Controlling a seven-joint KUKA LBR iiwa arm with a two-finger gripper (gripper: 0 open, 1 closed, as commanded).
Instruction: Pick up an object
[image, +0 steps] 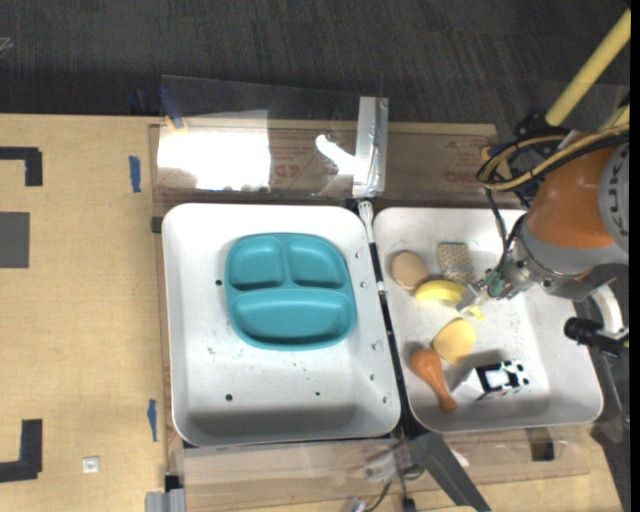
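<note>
Nearest me, an orange pear-shaped toy (432, 374) and a black-and-white block (503, 377) lie at the right bin's (560, 400) front. Behind them sit two yellow lemons (454, 338) (438, 292), a tan egg (407, 269) and a mesh scrap (455, 260). Beside the farther lemon, the gripper (492, 285) hovers, grip unreadable. A teal divided tray (290, 289) occupies the left bin (190, 380).

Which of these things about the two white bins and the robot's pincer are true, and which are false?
1. The teal tray lies in the left bin. True.
2. The lemon lies in the left bin. False: it is in the right bin.
3. The pincer is over the right bin. True.
4. The teal tray has one compartment. False: it has three.
5. The orange pear-shaped toy lies on the teal tray. False: it lies in the right bin.
</note>
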